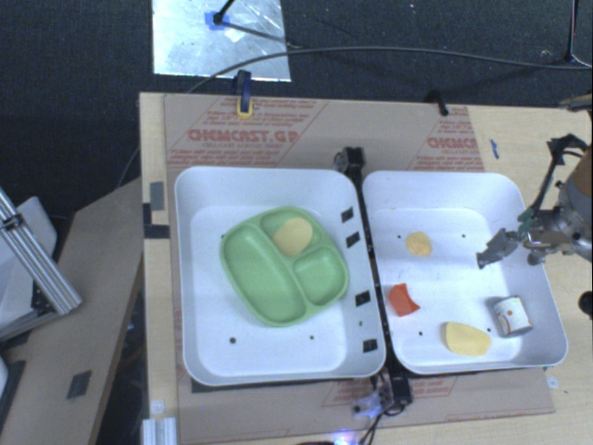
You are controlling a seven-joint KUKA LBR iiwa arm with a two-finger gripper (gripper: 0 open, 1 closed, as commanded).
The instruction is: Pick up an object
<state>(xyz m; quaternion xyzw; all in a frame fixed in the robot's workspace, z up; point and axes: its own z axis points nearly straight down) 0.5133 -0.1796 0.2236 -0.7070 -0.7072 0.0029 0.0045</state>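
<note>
Gripper [489, 253] hangs over the right bin [445, 193], can't tell its opening and nothing seen held; small white can [511, 315] lies just below the fingers, probably light, stiff, slick and rolls, so pinch across its middle.

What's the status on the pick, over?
End effector over right bin's right side, nothing seen held. Nearest: white can, yellow piece, both below it. Red piece farther left. Nothing blocking.
</note>
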